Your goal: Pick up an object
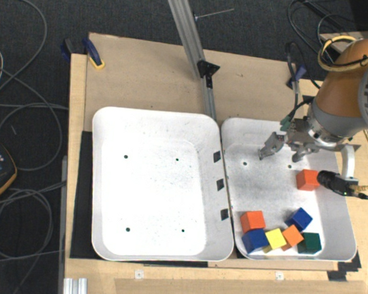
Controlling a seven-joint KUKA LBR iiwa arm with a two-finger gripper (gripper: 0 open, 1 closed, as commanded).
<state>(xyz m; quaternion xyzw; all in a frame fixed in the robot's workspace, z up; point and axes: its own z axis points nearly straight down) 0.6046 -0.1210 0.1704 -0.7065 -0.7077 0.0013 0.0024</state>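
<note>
Matt white plastic bins [106, 169] on a pale wooden bench [145, 70]

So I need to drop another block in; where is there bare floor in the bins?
The left bin is bare throughout. In the right bin, the middle-left floor is free; its near edge is crowded with blocks, and the gripper hangs over the far end.

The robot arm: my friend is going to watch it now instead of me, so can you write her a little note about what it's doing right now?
Pincer: open, holding nothing, over the upper part of the right bin.
Blocks: a lone orange block sits just right of the pincer. Clustered at the bin's near edge: another orange block, two blue blocks, a yellow block, a small orange one, and a green block.
Left bin: holds no blocks.
Done: nothing picked up.
Left: close on a block and lift it; the lone orange one looks nearest.
</note>
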